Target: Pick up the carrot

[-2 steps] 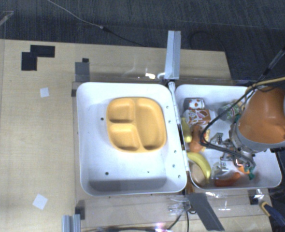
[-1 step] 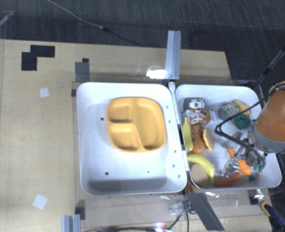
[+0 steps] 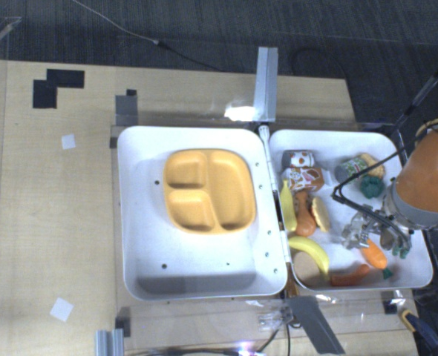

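The carrot [image 3: 375, 258] is a short orange piece with a green tip, lying near the front right corner of the right bin [image 3: 419, 277]. My gripper [image 3: 376, 239] hangs right over its upper end, below the orange wrist band. The fingers [image 3: 355, 234] stand apart, one on each side of the carrot's top, and the gripper looks open. Whether they touch the carrot I cannot tell.
The right bin also holds a banana [image 3: 310, 251], a red-orange long piece [image 3: 350, 277] beside the carrot, small cartons [image 3: 302, 170], a can [image 3: 352, 170], a green toy [image 3: 371, 186] and a bread-like piece [image 3: 306, 213]. A yellow sectioned plate [image 3: 208, 190] lies in the left bin [image 3: 141, 265].
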`<state>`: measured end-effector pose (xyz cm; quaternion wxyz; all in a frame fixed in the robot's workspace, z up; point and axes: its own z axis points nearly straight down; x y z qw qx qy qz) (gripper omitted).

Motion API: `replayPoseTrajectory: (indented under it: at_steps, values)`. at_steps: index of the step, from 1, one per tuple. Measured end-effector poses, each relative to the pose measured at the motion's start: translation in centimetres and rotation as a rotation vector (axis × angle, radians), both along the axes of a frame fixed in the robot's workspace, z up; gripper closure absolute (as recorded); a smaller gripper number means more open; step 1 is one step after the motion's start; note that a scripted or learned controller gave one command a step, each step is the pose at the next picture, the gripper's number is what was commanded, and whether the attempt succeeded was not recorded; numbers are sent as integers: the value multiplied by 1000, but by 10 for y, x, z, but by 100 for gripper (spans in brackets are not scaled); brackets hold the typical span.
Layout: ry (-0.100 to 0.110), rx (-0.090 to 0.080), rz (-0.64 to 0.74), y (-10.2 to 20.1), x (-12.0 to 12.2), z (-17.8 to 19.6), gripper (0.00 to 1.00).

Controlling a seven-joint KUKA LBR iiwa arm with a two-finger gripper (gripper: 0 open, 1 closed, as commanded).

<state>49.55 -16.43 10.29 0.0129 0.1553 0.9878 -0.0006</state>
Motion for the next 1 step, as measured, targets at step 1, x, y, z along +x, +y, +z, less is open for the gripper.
replayPoseTrajectory:
  at_steps: [1]
  values:
    - [13, 8, -249, 17, -5, 68, 100]
